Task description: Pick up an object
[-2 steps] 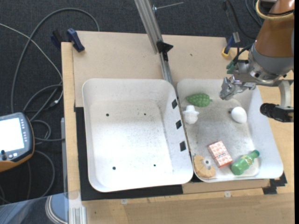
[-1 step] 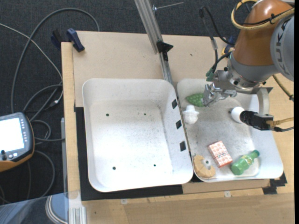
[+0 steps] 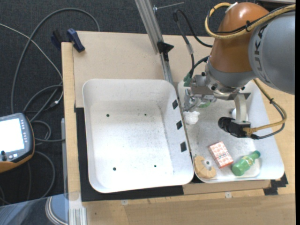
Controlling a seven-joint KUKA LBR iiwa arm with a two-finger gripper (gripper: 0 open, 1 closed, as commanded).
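My gripper (image 3: 191,105) hangs over the upper left corner of the right bin (image 3: 267,139), close to the wall it shares with the left bin. A small white lump (image 3: 191,118) lies directly below the gripper's tip; whether they touch I cannot tell. Along the front of the right bin lie a pink box (image 3: 221,154), a green bottle (image 3: 244,163) on its side, and a tan round piece (image 3: 205,167) at the front left corner. The grey and orange arm hides the bin's upper right part.
The left bin (image 3: 93,125) stands beside the right one, their walls meeting along black clips (image 3: 178,124). A metal rail (image 3: 150,27) slants across the bench behind the bins. A blue clamp (image 3: 75,40) sits at the bench's far left corner.
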